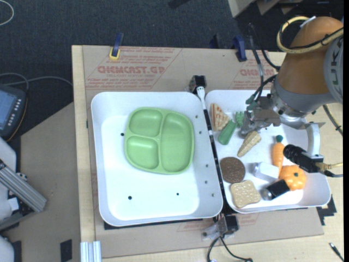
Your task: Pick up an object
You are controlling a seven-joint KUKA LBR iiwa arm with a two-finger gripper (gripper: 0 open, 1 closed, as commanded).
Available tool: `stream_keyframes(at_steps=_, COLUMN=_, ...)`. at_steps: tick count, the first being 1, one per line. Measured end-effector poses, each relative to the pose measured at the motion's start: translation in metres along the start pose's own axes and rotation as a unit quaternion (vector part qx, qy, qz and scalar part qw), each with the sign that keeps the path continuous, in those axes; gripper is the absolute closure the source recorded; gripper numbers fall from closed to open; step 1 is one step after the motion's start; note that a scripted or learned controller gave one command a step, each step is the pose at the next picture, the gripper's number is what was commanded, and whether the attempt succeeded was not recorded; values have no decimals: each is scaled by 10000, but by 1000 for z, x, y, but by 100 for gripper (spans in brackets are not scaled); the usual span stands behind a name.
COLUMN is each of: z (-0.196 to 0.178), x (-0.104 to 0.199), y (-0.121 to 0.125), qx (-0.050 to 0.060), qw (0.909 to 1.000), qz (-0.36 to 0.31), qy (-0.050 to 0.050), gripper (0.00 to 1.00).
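Currently I have the gripper (252,121) low in the right bin (322,192) over the green pickle (227,132) and cone (250,143); grip state unreadable; next: confirm a catch before lifting.

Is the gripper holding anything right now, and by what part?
Cannot be told: the gripper is low in the right bin, over the green piece and cone.
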State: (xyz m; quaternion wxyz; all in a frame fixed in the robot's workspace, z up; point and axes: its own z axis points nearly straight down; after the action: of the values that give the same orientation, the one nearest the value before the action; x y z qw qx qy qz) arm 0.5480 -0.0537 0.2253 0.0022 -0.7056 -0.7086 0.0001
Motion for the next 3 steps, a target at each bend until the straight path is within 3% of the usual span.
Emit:
stream_keyframes(at_steps=1, z=9, x=33, y=-20, qx=2, qw=10000, qz=9, qy=-5, gripper=100)
stream_keyframes(at_steps=2, z=10, x=27, y=-26, qx=-1, qw=10000, qz=25, qy=-11, gripper=100)
stream_keyframes(at_steps=3, z=5, x=32, y=-16, qx=-29, qw=10000, qz=15, qy=-16, gripper=100)
